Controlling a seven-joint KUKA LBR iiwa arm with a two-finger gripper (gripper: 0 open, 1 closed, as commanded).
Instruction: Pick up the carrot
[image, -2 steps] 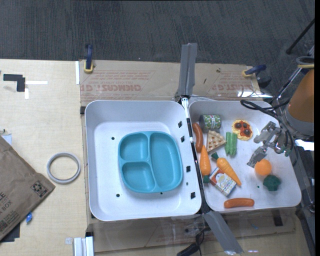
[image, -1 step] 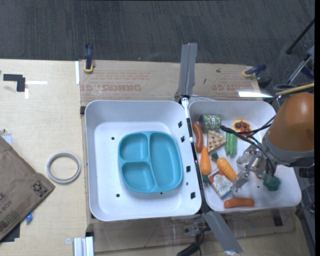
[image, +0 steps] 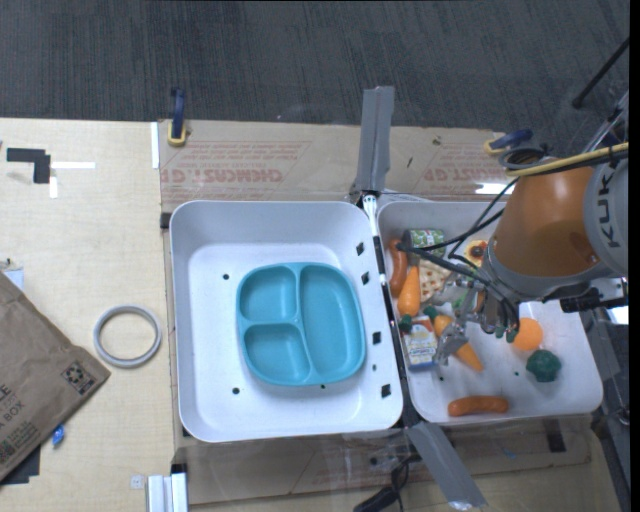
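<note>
A: Where is the carrot (image: 409, 291)?

B: In the right bin (image: 578, 396), near its left wall. It is the orange tapered piece lying roughly along that wall, just beside a hot dog (image: 398, 265) and a waffle (image: 432, 282).

A: And the pincer (image: 462, 332)?

B: Low in the same bin, a little to the right of the carrot and nearer the camera. Whether it is spread or pressed together, I cannot tell; cables and the wrist clutter the spot. A small orange piece (image: 467, 357) lies right under it, but I would not say it is pinched.

A: So the step in hand is the approach?

B: I judge so. The carrot lies apart from the pincer, so the grasp is not yet made.

A: How to do it well?

B: Bring the pincer up and left until it stands over the carrot's thick middle, turn it so it closes across the narrow width, then descend straight. The neighbours crowd close, so a sloppy descent could catch the hot dog or a small carton (image: 420, 347) below the carrot.

A: Other risks?

B: The bin wall is near; a finger could strike it. There is also a sausage (image: 478, 405) by the front edge and an orange ball (image: 527, 334) to the right, both similar in colour, so aim matters. The left bin (image: 200, 300) with its blue tray (image: 255, 320) plays no part.
</note>
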